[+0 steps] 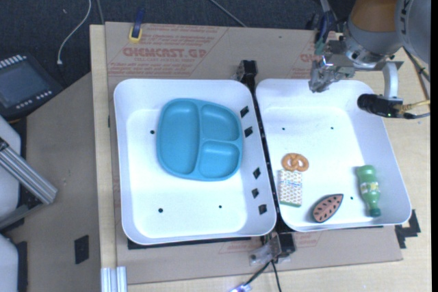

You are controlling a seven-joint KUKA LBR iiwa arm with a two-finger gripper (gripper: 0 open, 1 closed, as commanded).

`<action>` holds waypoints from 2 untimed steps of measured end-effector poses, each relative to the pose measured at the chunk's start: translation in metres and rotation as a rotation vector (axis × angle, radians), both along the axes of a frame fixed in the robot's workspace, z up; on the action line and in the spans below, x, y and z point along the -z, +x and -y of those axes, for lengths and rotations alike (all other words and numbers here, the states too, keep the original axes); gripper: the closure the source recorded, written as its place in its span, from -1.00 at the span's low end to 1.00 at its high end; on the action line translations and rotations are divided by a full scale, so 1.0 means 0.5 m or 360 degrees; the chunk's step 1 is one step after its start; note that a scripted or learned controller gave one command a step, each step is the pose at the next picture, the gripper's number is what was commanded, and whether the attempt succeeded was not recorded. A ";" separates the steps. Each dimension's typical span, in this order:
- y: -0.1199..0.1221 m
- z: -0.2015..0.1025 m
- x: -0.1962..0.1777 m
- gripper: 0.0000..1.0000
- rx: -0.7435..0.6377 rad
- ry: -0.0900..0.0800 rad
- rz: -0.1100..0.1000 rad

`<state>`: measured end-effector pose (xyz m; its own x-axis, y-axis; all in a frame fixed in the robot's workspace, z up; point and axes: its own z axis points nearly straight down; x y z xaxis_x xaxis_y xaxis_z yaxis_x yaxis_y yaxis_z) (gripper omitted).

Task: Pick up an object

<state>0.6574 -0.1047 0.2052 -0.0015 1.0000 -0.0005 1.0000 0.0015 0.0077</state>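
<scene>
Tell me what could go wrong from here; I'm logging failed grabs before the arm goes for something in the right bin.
1. The pretzel and the patterned packet lie close together, so a grab could nudge both.
2. The green bottle lies near the bin's right wall, which may block a finger.
3. The gripper hangs over the far rim, away from every item.

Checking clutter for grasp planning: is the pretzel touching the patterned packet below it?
Cannot tell. In the camera view the pretzel sits right at the top edge of the patterned packet; no plain gap or overlap shows between them.
</scene>
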 end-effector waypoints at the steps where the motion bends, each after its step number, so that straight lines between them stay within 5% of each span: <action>1: 0.004 -0.007 -0.089 1.00 0.0000 0.0000 -0.0003; 2: -0.022 -0.113 -0.104 1.00 -0.0007 0.0005 -0.0015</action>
<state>0.6462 -0.0482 0.2570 -0.0060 1.0000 0.0030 1.0000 0.0060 -0.0014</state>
